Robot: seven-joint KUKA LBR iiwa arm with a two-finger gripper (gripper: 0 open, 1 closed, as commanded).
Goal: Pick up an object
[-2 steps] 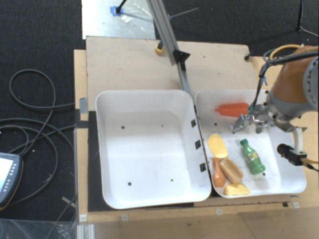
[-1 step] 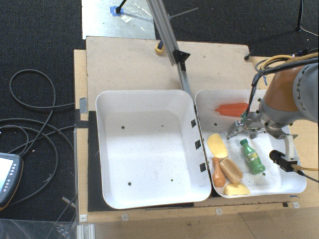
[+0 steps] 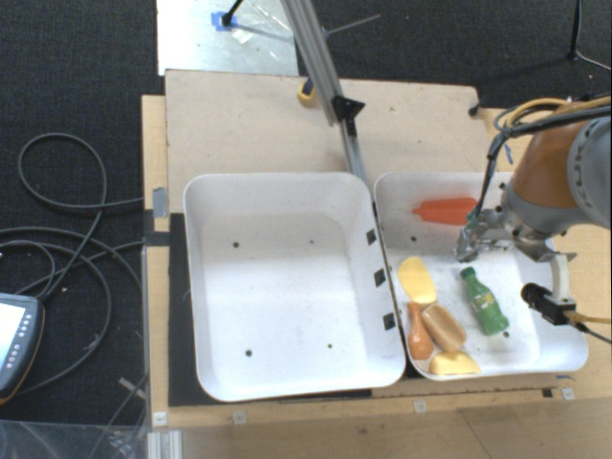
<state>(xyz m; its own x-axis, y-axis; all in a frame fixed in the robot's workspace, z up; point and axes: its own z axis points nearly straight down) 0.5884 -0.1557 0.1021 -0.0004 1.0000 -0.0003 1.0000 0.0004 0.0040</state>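
Two shallow white bins sit side by side on the pale worktop [image 3: 249, 122]. The left bin [image 3: 206, 256] is the larger of the two as seen from here, and its floor shows a few small dark dots. The right bin [image 3: 564, 352] holds everything there is to pick from.

Near its far wall lies an orange carrot-like piece [image 3: 442, 210], stretched sideways. Towards the middle, close to the wall shared with the left bin, rests a pale yellow oval piece [image 3: 417, 279]. Just below it lie a slim orange-brown piece [image 3: 419, 331] and a tan bread roll [image 3: 444, 326], side by side and touching or nearly so (I can't make out a gap). At the near rim sits a small yellow wedge [image 3: 454, 362], right beside the roll. A green bottle [image 3: 483, 301] lies on its side a little apart from that cluster, its cap pointing towards the far wall.

The arm [image 3: 564, 175] comes in from the right, orange band showing, and the gripper [image 3: 469, 247] hangs low inside the right bin, between the carrot-like piece and the cap of the green bottle. It is near both, but I see nothing between its fingers, and from this angle I cannot tell how they are set.

A grey metal pole [image 3: 320, 55] slants across the worktop from the far side.
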